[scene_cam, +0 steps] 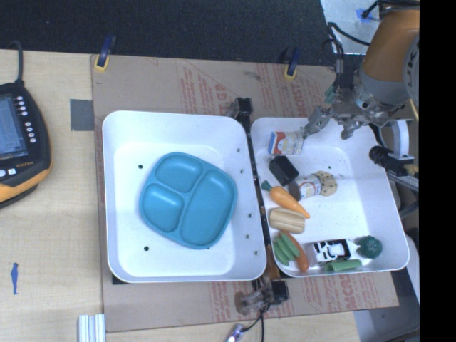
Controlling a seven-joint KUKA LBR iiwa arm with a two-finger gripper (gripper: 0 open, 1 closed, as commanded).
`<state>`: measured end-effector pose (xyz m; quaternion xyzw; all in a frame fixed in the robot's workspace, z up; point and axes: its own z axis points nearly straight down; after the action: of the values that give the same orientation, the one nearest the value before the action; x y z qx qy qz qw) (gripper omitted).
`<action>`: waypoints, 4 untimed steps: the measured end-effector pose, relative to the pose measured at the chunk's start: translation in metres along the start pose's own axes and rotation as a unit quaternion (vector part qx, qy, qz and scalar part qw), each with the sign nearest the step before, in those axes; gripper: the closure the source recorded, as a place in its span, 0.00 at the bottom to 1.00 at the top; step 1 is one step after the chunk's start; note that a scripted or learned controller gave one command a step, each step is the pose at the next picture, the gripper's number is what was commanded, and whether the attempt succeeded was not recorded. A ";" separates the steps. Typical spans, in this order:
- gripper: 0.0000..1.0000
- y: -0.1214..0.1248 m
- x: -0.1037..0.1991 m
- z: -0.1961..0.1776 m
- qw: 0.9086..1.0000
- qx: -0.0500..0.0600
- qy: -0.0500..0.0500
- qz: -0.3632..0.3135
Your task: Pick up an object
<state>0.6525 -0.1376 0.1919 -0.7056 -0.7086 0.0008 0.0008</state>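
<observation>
My fingers point(331, 123) hang spread apart with nothing between them, over the far end of the right bin point(388, 216), one tip close above the small carton point(287, 144).

That carton, white with red and blue print, lies just beside my near tip and is the closest thing to take. I judge it light and thin-walled, likely to dent if squeezed hard, so I would close across its narrow sides with a gentle grip. Just past it toward the bin's middle sits a black block point(283, 169), stiff and flat-sided, an easy hold. Further from me lie a small round jar point(318, 184), which may roll, then a carrot point(288, 198) and a bread roll point(286, 221), touching each other; these look like smooth plastic toys, light and a bit slippery. At the bin's far end from my fingers are green beans point(288, 249), a black-and-white card point(332, 249) and a dark green lump point(369, 246), packed close.

The bin floor is smooth white plastic with shallow walls, so things may slide when nudged. There is open floor right under me. The left bin point(121, 212) holds a blue divided plate point(188, 199), well apart from me. Both bins rest on the desk point(50, 248).
</observation>
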 end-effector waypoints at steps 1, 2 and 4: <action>0.00 -0.057 -0.011 0.083 1.000 -0.005 -0.002 0.001; 1.00 -0.058 -0.011 0.074 1.000 -0.003 -0.002 0.001; 0.00 0.004 -0.019 0.100 1.000 0.000 0.000 0.000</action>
<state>0.6562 -0.1570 0.0915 -0.7056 -0.7086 0.0007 0.0013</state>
